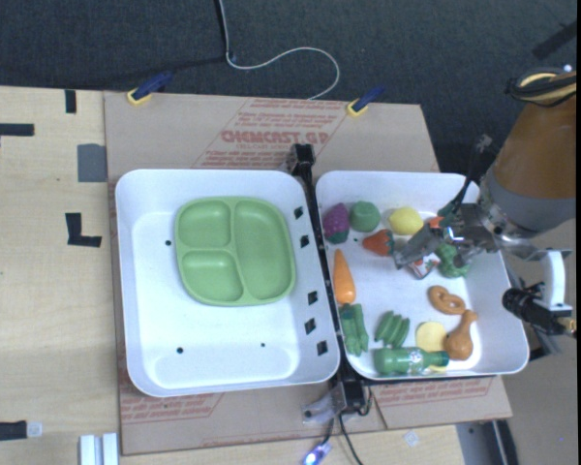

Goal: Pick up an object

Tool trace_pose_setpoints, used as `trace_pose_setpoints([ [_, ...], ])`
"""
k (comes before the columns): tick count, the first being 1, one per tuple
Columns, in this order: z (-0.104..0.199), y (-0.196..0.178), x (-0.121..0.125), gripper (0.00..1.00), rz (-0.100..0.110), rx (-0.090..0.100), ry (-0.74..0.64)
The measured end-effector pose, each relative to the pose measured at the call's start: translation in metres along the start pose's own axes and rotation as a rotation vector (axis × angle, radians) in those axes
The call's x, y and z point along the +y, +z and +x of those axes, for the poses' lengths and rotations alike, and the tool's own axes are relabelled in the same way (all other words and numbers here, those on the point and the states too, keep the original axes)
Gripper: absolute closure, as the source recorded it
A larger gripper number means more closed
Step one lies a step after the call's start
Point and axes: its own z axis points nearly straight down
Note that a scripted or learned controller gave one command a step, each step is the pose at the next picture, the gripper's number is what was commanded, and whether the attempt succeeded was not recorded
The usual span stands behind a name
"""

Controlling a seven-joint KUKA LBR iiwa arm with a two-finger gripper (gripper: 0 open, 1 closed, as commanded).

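Note:
The right bin (484,187) holds several toy foods. A purple eggplant (335,222), a green ball-shaped piece (364,215), a yellow lemon (405,222) and a red pepper (378,243) lie along its far side. An orange carrot (343,279) lies by the left wall. A brown pretzel (447,300), a drumstick (459,333) and green pieces (392,329) sit nearer the front. My gripper (422,256) hangs low over the bin's middle, just right of the red pepper. A small green piece (453,260) lies right beside it.
The left bin (145,289) holds a green divided plate (237,250). A black divider (315,260) runs between the two bins. The orange-banded arm (542,153) reaches in over the right bin's far right corner. A cable (271,61) lies behind the bins.

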Motion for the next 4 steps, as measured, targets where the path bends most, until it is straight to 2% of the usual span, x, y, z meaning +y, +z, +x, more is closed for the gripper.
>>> trace_pose_setpoints([
  [1,0.045,-0.099,-0.033,0.0,-0.006,0.0,-0.004],
  [2,0.095,0.063,-0.036,0.0,0.016,0.003,-0.003],
  [3,0.092,0.045,-0.034,1.0,0.004,0.0,-0.001],
  [4,0.152,-0.067,-0.032,1.0,-0.01,0.002,-0.007],
])
